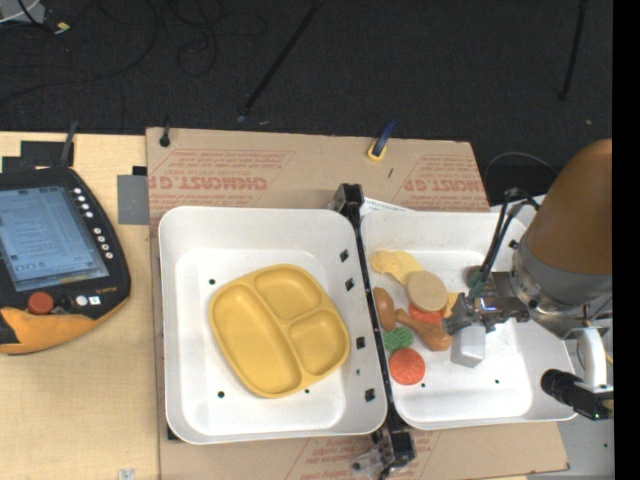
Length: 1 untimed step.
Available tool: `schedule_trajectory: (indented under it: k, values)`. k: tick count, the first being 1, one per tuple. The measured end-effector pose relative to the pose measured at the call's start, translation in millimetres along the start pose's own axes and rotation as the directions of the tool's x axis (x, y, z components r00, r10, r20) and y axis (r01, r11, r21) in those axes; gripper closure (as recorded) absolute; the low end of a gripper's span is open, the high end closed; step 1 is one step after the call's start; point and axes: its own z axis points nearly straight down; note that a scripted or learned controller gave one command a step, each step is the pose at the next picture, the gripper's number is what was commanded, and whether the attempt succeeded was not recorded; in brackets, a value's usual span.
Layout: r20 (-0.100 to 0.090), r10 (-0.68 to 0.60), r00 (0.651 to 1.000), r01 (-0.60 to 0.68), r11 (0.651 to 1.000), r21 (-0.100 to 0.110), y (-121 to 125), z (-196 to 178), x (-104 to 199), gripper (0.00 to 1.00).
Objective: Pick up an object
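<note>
Several toy foods lie in the left half of the right bin (500, 398): a yellow piece (395, 263), a tan-topped red can (427, 296), a brown sausage (385, 303), an orange-brown roll (428, 332), a green piece (400, 338) and a red tomato (407, 368). My gripper (468, 345) hangs low in the right bin, just right of the orange-brown roll and the can. Its grey tip is close to the roll's right end, and I see nothing held in it. The arm's orange band (585, 208) rises at the right.
The left bin (190, 258) holds a yellow divided plate (280, 328). A black divider clip (350, 203) sits between the bins. A tablet-like pendant (55, 253) lies on the bench at far left. Cardboard (260, 173) lies behind the bins.
</note>
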Motion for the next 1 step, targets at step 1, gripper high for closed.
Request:
schedule_trajectory:
  k: [1]
  values:
    - [0.000, -0.001, 1.000, 0.001, 1.000, 0.000, -2.2, -3.3, 57.1, 1.00]
